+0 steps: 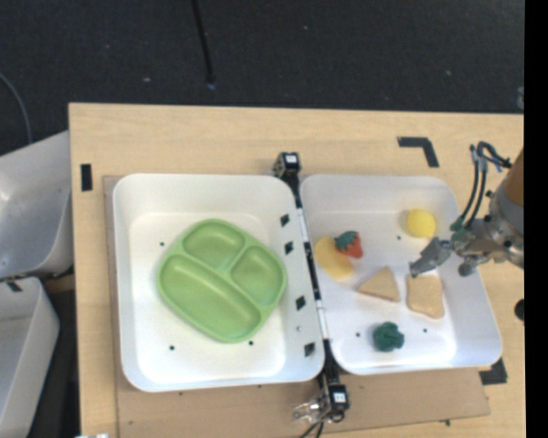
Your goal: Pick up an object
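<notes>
Here, a pale wooden bench [210, 140] carries two shallow white plastic bins side by side. The left bin [137, 336] holds a green, rounded, three-compartment plastic plate [221, 279], lying flat near its centre. The right bin [384, 194] holds the small items: a tan triangular wedge [380, 286] and a tan toast-like slice [426, 297] just beside each other at centre; a flat yellow disc [332, 259] near the divider, touched by a small red strawberry-like piece with a green top [348, 242]; a yellow ball [420, 223] toward the far wall; and a dark green broccoli-like lump [388, 337] near the front wall. The grey arm enters from the right, its gripper [434, 258] low over the right bin, above the toast-like slice and below the yellow ball. Whether its pincer is open or closed cannot be told; nothing is seen between its tips.
</notes>
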Robot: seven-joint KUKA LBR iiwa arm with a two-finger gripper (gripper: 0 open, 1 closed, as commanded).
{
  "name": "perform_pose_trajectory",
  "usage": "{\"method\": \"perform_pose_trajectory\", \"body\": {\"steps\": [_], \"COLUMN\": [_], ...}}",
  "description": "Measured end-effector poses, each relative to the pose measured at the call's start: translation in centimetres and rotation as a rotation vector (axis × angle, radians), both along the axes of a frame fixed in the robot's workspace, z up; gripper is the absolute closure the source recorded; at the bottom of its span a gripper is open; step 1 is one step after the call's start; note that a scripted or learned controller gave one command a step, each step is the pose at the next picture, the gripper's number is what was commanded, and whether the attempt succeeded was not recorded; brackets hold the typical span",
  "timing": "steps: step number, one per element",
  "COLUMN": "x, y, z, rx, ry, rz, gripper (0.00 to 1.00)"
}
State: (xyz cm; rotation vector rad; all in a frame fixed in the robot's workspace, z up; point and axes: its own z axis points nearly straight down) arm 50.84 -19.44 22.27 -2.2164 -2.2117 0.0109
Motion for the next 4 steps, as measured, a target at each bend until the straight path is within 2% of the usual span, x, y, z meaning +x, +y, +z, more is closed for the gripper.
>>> {"method": "perform_pose_trajectory", "body": {"steps": [1, 2, 3, 4], "x": [0.3, -0.6, -0.3, -0.2], "y": [0.0, 0.5, 0.1, -0.1], "z": [0.7, -4.4, -10.6, -12.0], "rx": [-0.003, -0.003, -0.003, -0.005], "ry": [-0.013, -0.010, -0.008, -0.014], "rz": [0.004, 0.002, 0.001, -0.002], "gripper": [0.00, 0.00, 0.00, 0.00]}}
